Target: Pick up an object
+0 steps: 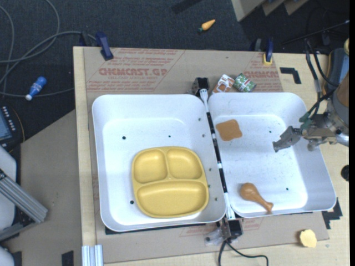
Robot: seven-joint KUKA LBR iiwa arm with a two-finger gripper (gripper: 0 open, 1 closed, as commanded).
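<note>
At the far left of the frame we see a small blue bottle (36,86) lying on the dark floor, well apart from the bench. Moving right, the left bin (108,127) holds a yellow divided plate (169,181) with three compartments, set toward the lower middle of that bin. Above the seam between the two bins, on the cardboard board (138,70), we find a small cluster of packets (235,83) just beside the upper rim of the right bin (310,195). On the floor at the upper middle of the frame lies a small orange piece (207,24).

In the right bin we see a flat brown patch-like object (228,129) near the upper left corner, close to the seam, and a toy chicken drumstick (255,196) lying near the lower left part of the same bin, its thin end pointing toward the lower right. The two are well apart.

Further right, the gripper (285,140) hangs over the middle right of the right bin, reaching in from the right edge. Its dark fingers point left; we cannot tell how far apart they stand, and we see nothing between them. At the lower right, a yellow lump (308,238) sits on the board outside the bin.
</note>
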